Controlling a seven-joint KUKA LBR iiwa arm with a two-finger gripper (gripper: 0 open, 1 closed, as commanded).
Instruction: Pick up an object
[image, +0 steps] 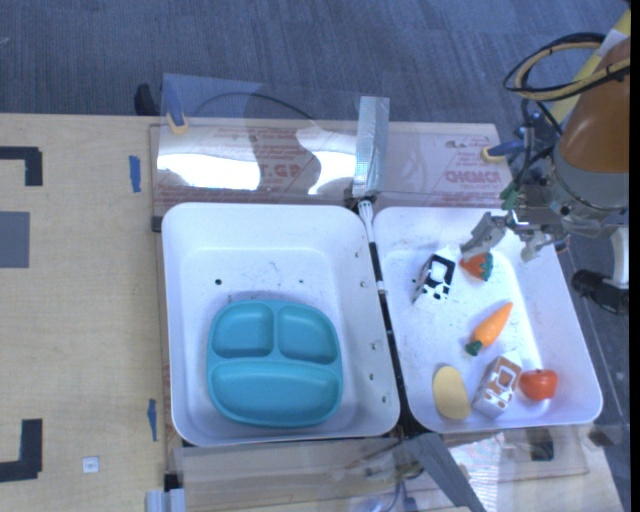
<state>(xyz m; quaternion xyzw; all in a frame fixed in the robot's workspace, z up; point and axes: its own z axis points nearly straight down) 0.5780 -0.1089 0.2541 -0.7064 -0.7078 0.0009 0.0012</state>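
Note:
My gripper (508, 240) hangs over the far part of the right bin (578, 340), open, with its two fingers spread and nothing between them. Just below its left finger (482, 234) lies a small red-orange toy with a green tip (477, 266). A black-and-white toy (436, 277) rests to the left of that. Further toward the front lie an orange carrot (490, 326), a yellow lemon-like piece (451, 391), a white and orange box (499, 385) and a red tomato (539, 384).
The left bin (190, 250) holds a teal divided plate (274, 361). A ridge where the two bins meet (380, 300) separates them. A clear plastic sheet (260, 160) stands behind the bins. Cables (545, 60) loop above the arm's orange band (598, 125).

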